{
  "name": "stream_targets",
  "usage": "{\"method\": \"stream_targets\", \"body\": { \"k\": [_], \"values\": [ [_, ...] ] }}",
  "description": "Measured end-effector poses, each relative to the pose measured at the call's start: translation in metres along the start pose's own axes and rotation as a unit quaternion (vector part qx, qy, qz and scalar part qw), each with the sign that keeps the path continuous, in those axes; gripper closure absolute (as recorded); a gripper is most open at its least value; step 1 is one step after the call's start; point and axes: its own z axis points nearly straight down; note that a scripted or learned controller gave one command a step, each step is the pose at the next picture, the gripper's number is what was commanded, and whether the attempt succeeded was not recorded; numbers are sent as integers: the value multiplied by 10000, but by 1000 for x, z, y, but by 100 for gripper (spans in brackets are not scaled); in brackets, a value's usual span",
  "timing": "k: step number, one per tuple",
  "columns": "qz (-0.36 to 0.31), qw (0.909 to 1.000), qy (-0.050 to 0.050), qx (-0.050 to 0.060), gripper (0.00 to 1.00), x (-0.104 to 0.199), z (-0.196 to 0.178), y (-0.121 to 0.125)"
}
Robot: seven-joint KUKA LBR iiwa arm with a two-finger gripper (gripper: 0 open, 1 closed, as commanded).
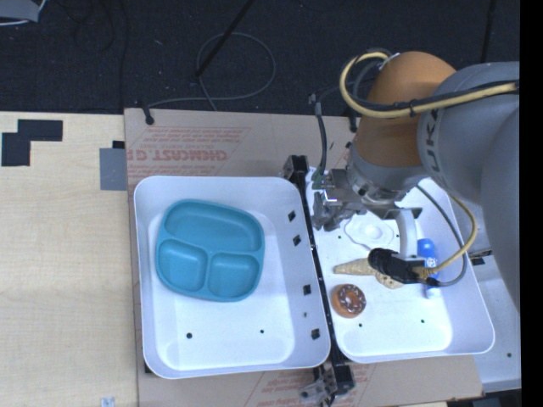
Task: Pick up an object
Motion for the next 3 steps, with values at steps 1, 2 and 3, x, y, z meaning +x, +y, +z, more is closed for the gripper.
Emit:
{"method": "stream_targets", "body": {
  "k": [1,2,3],
  "values": [
    [8,10000,-2,2,100,39,6,27],
    [7,10000,0,-1,100,83,-3,39],
    [8,10000,-13,9,0,82,-2,38]
  ]
}}
